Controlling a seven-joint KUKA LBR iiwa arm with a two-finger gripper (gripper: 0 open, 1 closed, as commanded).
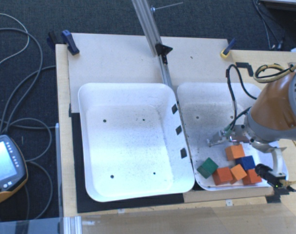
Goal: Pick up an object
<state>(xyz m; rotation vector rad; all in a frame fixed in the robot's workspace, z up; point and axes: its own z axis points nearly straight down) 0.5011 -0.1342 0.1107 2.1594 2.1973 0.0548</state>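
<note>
Small blocks cluster at the right bin's [199,106] five o'clock corner: a green cube [207,167], tilted, lies apart at the cluster's nine o'clock; orange blocks [235,152] [224,176] [238,172] [252,177] touch around a blue cube [247,162] near twelve o'clock.

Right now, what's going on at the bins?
The arm reaches in over the right bin, its gripper low above the bin floor, just up-left of the blocks. The blocks sit bunched in that bin's near corner: a green block, several orange blocks and a blue block. Nothing looks picked up yet. The left bin is beside it.
</note>
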